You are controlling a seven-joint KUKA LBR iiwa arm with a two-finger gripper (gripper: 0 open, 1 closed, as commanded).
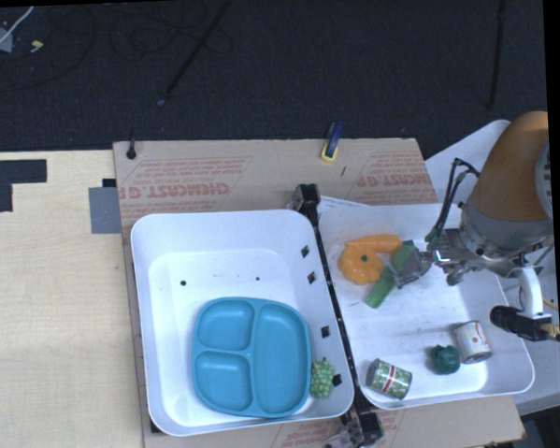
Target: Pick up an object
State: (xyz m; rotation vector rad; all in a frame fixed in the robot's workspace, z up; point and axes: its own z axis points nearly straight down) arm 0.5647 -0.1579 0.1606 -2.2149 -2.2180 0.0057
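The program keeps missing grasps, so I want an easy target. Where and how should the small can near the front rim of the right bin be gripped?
The can lies on its side, apart from the dark green toy. Probably best to come straight down from above and close the gripper across its round body at mid-length, fingers on the curved sides rather than the ends.

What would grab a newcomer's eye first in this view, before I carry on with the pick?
The big blue divided tray in the left bin stands out first, with a small green bumpy item at its right edge. In the right bin, the orange toy draws the eye, with the tool right beside it over a green piece. Two small cans lie toward the near edge.
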